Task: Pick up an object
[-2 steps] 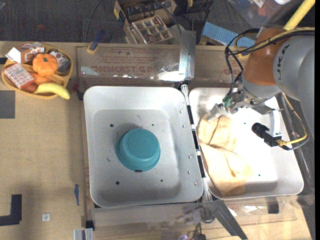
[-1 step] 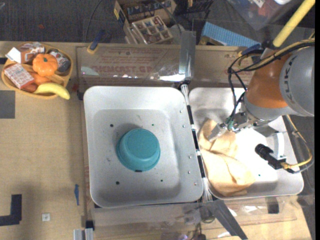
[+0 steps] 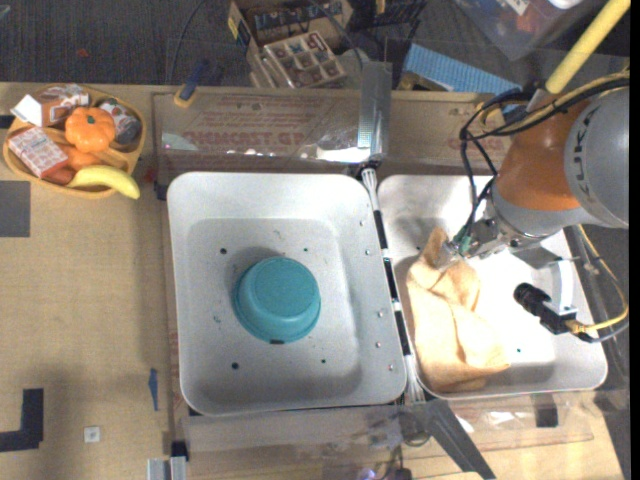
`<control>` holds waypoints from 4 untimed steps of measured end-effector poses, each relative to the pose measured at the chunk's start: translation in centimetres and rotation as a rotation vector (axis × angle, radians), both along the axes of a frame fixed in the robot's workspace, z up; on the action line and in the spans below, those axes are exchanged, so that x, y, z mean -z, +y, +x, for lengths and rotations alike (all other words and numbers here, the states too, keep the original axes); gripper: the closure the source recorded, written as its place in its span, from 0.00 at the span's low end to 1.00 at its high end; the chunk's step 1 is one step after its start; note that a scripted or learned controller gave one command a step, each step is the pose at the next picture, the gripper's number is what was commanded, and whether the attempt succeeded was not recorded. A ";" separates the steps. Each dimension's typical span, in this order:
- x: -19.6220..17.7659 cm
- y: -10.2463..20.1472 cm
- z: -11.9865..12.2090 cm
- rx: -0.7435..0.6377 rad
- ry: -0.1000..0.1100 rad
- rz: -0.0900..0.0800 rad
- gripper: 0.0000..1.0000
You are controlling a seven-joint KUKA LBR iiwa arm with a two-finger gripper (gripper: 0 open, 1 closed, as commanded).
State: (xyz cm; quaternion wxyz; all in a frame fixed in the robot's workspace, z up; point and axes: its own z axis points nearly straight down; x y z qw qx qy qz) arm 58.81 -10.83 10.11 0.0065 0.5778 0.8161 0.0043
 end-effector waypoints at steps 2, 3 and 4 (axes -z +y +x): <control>1.2 0.3 4.8 0.158 0.006 0.000 0.00; 0.0 0.4 5.0 0.155 0.001 0.000 1.00; -8.5 6.1 8.0 -0.094 0.009 -0.002 1.00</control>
